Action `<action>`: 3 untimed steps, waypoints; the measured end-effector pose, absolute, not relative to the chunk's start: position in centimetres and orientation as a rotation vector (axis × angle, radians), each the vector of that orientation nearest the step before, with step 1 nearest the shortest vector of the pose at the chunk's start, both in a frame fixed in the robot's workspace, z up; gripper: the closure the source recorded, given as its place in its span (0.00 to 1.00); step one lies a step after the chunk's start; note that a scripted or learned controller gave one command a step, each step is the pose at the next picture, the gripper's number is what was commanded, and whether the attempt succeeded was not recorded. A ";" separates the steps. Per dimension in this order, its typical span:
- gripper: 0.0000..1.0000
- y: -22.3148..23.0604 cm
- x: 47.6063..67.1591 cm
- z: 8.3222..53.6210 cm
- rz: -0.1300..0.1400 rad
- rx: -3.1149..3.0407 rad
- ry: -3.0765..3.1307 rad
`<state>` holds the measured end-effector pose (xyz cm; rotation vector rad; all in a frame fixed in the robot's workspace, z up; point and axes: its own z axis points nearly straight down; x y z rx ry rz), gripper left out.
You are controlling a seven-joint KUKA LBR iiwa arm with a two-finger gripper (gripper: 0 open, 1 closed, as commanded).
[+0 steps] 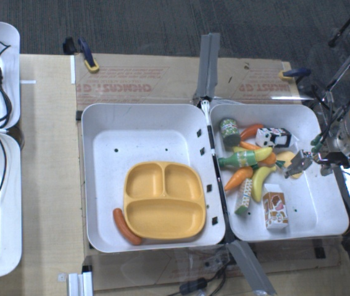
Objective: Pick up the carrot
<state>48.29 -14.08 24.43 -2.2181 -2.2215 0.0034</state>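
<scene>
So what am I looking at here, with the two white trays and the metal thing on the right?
One camera looks down at a slant on a bench. The metal thing is a robot arm reaching in from the right; its gripper hangs over the right bin. I see nothing between its fingers. That bin holds toy food: a carrot, a banana, a green bottle, a small green can, a toy cow and a little carton. A second orange piece near the can may be another carrot. The left bin holds a yellow divided plate with a sausage beside it. The arm's job is picking up the carrot.
</scene>
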 end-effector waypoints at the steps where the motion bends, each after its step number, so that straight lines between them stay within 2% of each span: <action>1: 0.00 -12.3 57.8 19.6 0.002 -1.906 -2.496; 2: 0.00 -12.4 57.8 19.6 0.002 -1.906 -2.496; 3: 0.00 -12.8 58.7 10.3 -0.001 -1.699 -2.648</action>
